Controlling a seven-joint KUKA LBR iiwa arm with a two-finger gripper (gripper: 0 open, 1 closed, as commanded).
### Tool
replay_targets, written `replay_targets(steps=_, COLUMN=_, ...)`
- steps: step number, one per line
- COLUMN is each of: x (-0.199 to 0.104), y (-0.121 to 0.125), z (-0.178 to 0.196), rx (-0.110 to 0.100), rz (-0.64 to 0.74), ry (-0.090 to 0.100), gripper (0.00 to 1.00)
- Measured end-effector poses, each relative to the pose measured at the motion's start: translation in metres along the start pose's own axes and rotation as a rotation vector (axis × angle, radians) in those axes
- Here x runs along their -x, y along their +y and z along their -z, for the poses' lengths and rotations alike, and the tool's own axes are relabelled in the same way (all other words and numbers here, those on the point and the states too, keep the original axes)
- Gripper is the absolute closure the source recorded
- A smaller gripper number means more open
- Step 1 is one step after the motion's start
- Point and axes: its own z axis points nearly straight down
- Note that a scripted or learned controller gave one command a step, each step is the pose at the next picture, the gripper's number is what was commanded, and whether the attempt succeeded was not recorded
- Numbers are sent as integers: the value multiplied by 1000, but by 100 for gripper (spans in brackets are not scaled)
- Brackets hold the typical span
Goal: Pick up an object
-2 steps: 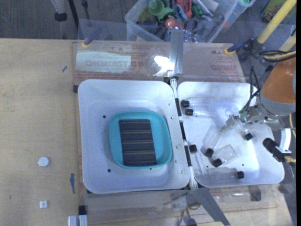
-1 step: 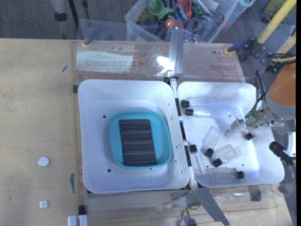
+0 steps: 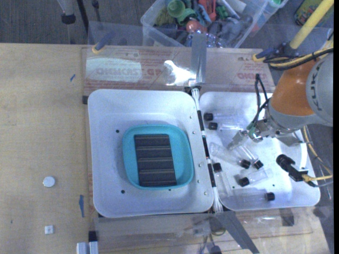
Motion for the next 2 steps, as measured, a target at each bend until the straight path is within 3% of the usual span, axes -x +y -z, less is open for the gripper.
replay_targets(steps=1, x=-7, y=-68, z=0, rx=0, rz=-12, ry=-3, gripper=0)
replay_targets(steps=2, x=7, y=10, z=0, rx=2, rz=14, ry=-4, gripper=0)
